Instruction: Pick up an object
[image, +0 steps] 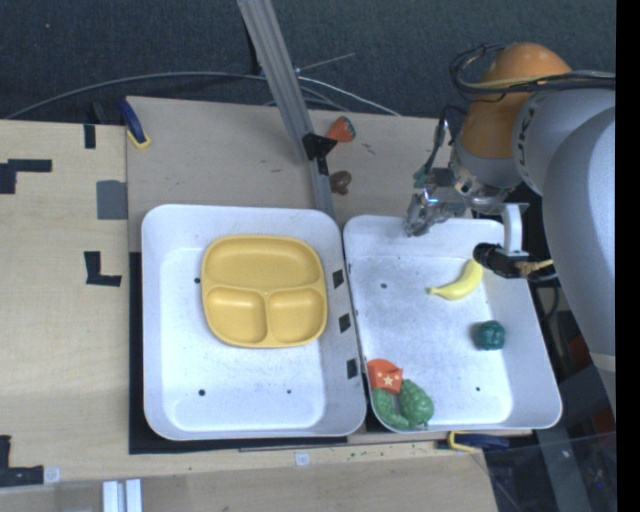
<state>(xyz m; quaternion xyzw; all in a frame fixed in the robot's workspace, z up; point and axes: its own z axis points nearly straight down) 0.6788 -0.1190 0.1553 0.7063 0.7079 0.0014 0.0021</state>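
Observation:
My gripper (418, 222) hangs over the back rim of the right bin (520, 405), its metal fingers pointing down with nothing seen between them. A yellow banana (458, 283) lies in the right bin, a little in front and to the right of the gripper. A small dark teal ball (489, 335) rests nearer the bin's right side. At the front left corner of that bin sit an orange piece with a star (385, 376) and a green lumpy toy (408, 405), touching each other.
The left bin (170, 390) holds a yellow divided tray (265, 289). A grey metal pole (290, 90) slants across the bench behind the bins. A small orange object (342, 128) and a brown one (340, 182) lie on the bench beyond them.

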